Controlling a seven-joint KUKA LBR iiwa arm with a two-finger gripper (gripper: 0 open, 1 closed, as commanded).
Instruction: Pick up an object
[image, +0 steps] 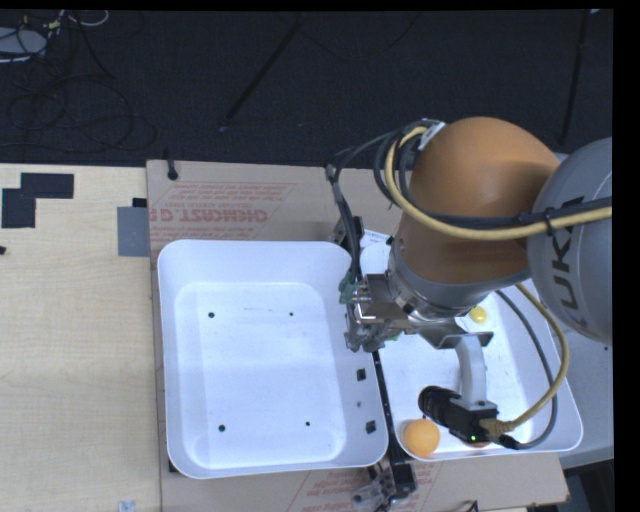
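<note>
- Gripper (362, 322) hangs over the right bin's (515, 345) left edge, at the wall shared w/ the left bin (260, 360). Open or closed: can't tell, the wrist hides it.
- Likely target: orange ball (421, 437), in the right bin's near-left corner, close to both walls.
- Small yellow obj (478, 315) sits further back, partly under the arm.
- Judgement: gripper isn't over the ball yet and needs a shift toward the near edge.
- Corner is tight and the ball will prob. roll, so centre carefully, descend vertically and stay clear of the rim.
</note>
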